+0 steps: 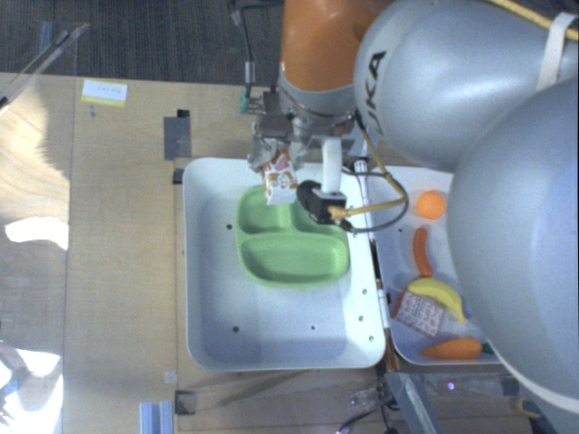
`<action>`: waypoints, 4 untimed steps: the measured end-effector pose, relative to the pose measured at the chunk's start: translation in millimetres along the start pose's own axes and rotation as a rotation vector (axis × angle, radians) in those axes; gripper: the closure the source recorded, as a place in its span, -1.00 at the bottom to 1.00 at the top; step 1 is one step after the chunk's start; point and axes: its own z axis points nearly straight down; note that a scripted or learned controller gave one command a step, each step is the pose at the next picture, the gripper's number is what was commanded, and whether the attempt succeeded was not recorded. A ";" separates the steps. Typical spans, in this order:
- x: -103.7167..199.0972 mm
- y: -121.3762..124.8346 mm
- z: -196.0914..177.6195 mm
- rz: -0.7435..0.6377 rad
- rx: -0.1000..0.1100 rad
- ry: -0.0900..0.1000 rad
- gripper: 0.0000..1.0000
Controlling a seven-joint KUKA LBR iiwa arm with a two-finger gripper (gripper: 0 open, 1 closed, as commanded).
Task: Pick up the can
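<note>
The can (280, 184), white with a red label, hangs tilted at the far edge of the left bin (208, 278), just over the back rim of a green divided plate (291, 242). My gripper (272, 164) comes down from the orange-banded wrist and is shut on the can's top, with its fingers on either side. The arm's large grey body covers the right side of the view.
The right bin (387, 269) holds an orange (431, 205), a sausage (422, 252), a banana (438, 296), a red patterned packet (418, 314) and a carrot (453, 349). A black cable fitting (317, 202) hangs beside the can.
</note>
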 end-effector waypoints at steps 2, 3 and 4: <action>4.9 22.7 26.6 -0.180 -0.001 0.000 1.00; 8.1 22.4 18.1 -0.260 0.000 0.000 1.00; 29.0 30.3 29.7 -0.410 -0.003 0.001 1.00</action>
